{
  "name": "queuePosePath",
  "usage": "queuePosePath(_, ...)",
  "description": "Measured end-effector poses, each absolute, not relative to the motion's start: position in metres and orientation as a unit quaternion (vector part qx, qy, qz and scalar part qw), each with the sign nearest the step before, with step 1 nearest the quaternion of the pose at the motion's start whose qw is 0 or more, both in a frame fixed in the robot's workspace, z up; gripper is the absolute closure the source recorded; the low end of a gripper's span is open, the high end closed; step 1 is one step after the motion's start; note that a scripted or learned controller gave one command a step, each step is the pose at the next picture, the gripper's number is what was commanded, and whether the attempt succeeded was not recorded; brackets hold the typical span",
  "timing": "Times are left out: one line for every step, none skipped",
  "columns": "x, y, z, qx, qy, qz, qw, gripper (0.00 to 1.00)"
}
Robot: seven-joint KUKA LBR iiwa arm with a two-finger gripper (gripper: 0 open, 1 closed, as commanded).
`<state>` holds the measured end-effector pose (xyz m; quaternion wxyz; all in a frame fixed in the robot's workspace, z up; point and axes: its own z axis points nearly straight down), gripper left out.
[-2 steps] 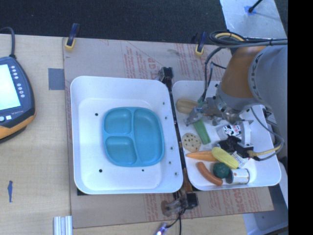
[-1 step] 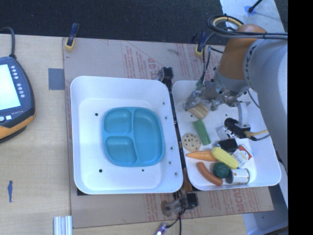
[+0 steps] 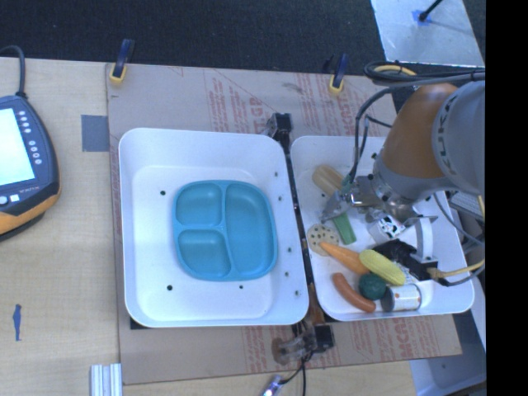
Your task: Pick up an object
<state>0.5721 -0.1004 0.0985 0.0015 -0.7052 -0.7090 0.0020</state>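
Left bin [image 3: 132, 221]: open floor all round the blue divided plate [image 3: 224, 229], which sits mid-bin; widest bare margin along the left and far sides.

Right bin [image 3: 462, 299]: crowded. Arm [image 3: 425, 143] hangs over its far right half, cables looping beside it. Near half packed: carrot [image 3: 345, 256], corn cob [image 3: 382, 266], green ball [image 3: 372, 287], sausage [image 3: 352, 294] and white cylinder [image 3: 403, 298] touching or just beside each other. Beige roll [image 3: 327, 178] lies near the far left corner.

Narrow bare strip along the right bin's far rim.

Shared bin walls stand between the two floors.
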Motion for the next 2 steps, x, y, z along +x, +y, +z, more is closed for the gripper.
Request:
queuePosePath(0.561, -0.092, 0.092, -0.706, -0.709, 0.0013, 0.001, 0.00)
queuePosePath(0.562, -0.093, 0.102, -0.705, -0.709, 0.0022, 0.001, 1.00)
